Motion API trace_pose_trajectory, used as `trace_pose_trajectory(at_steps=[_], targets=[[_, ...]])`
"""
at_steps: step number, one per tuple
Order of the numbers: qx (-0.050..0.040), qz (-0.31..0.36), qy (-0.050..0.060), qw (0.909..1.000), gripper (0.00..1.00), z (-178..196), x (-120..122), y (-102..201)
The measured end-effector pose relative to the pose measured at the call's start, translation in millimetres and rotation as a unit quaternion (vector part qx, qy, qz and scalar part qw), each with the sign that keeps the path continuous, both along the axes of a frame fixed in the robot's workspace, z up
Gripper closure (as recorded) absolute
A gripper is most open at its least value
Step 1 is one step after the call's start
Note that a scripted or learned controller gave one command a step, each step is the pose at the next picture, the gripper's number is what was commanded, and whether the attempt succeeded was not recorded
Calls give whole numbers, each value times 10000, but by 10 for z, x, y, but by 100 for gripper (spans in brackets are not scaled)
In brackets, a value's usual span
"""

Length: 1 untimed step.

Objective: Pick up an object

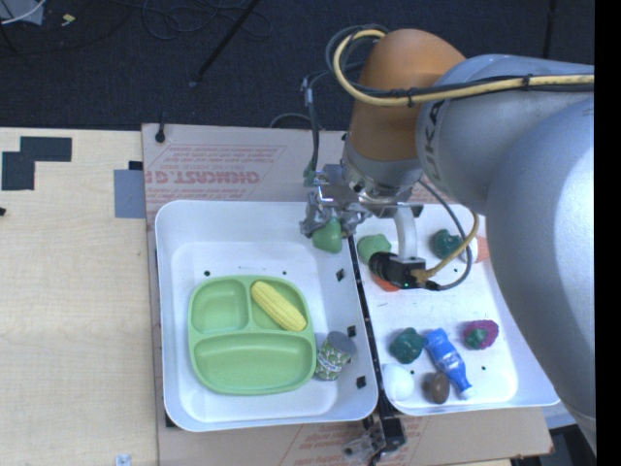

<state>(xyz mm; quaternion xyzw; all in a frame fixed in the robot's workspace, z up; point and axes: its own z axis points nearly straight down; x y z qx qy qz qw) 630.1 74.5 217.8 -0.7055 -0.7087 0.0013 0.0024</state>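
A grey robot arm with an orange band (403, 76) is reaching in from the right, its jaws (328, 223) closing on a small green rounded object (328, 236) above the back right corner of the left white bin (184, 231). In that bin, a yellow corn cob (278, 305) is lying in a green divided plate (247, 336). The right white bin (505, 386) is holding a blue plastic bottle (447, 359) and a purple toy (479, 334).
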Motion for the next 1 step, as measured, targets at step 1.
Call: trace_pose_trajectory(at_steps=[1], targets=[[-8,-16,-12,10000,100,-8,48,81]])
